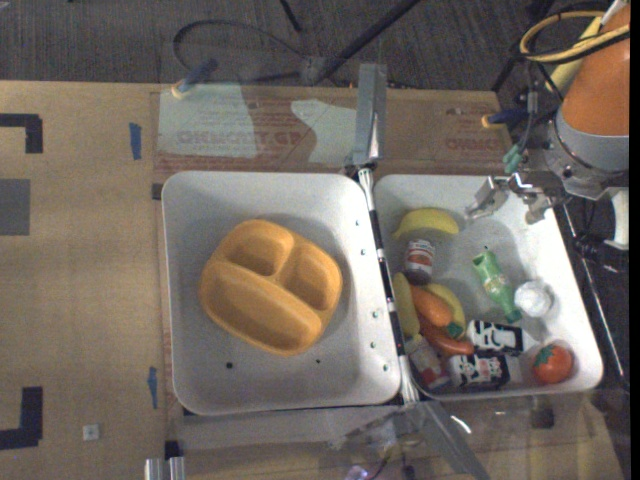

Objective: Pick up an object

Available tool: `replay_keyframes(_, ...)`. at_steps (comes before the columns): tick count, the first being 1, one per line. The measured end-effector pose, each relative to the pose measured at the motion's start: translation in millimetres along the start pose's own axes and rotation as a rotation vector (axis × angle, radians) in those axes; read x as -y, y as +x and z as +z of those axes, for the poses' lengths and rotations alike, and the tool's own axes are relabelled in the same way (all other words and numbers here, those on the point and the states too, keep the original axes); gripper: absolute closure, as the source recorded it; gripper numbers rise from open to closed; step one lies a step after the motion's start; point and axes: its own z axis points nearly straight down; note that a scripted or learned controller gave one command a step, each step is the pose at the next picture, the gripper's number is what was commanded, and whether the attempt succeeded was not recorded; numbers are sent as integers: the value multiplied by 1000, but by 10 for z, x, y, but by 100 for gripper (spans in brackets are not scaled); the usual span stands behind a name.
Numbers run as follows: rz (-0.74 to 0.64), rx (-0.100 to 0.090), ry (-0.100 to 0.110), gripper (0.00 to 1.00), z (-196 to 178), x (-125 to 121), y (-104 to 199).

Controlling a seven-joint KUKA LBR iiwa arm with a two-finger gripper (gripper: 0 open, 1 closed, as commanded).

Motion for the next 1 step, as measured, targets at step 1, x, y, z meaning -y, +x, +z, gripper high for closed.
replay_keyframes(1, -112, 1, -9, 0, 1557, 110, -431)
